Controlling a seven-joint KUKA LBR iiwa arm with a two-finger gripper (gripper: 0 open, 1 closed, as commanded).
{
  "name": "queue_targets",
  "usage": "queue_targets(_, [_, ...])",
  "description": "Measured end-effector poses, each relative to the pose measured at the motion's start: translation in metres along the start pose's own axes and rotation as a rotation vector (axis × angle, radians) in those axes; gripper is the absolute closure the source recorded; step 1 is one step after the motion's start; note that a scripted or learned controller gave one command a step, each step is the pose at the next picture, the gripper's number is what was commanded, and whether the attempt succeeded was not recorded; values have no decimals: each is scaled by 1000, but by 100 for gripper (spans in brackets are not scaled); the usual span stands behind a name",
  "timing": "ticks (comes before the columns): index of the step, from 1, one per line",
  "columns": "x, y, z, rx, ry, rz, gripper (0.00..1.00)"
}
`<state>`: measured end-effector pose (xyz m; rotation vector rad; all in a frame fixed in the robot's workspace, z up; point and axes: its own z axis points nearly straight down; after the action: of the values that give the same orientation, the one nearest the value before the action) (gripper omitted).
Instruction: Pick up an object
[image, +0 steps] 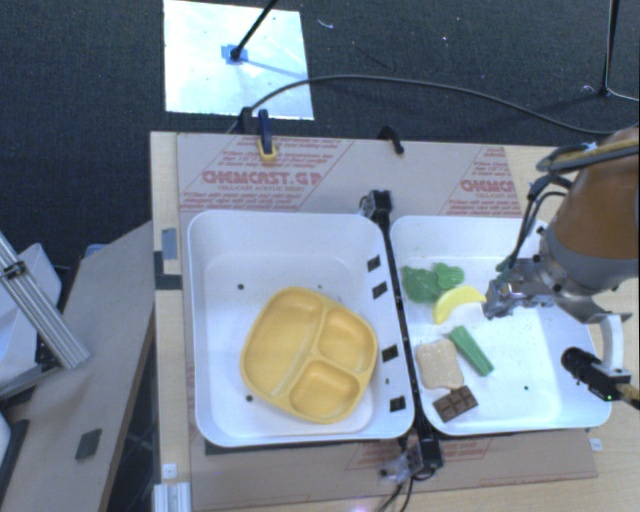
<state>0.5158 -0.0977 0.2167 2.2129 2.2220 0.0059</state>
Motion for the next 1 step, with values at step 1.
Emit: queue_targets(1, [0,2,-50,-1,0,0,100])
